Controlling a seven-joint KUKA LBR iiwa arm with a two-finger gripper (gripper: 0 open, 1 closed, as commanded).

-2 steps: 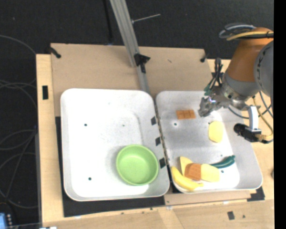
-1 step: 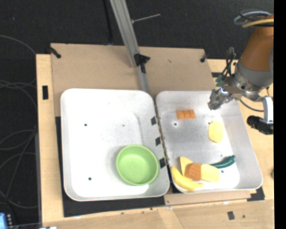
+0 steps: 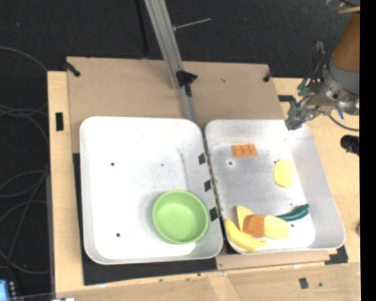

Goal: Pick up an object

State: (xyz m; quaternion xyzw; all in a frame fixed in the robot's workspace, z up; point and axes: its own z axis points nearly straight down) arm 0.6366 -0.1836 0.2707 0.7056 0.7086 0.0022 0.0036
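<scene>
1. Status: nothing picked yet, by the look of it. Every object I can see lies in a bin; none is lifted.
2. Hand: sits at the 1 o'clock corner of the right bin, over its rim, hanging off the arm that comes in from 3 o'clock. Nothing visible between the fingers. How wide they're spread: can't tell, too small and dark from this angle.
3. Candidates in the right bin:
   - orange block at about 11 o'clock of the bin, lying flat, on its own.
   - yellow piece right of centre, at about 2 o'clock, isolated and nearest the hand.
   - clutter at 6 o'clock: banana against the near rim, brown block on top of or touching it, pale yellow wedge just beside that, green-handled item at 5 o'clock touching the wedge.
4. Left bin: green bowl at 5 o'clock, upright, well apart from the hand.
5. Left to do, my read: all of it — move over a target, descend, close, lift.
6. Best bet, judging from layout: the yellow piece or orange block, since both are clear of neighbours. The 6 o'clock pile risks a multi-object or glancing grasp.
7. Table around the bins carries no loose objects I can make out.
</scene>
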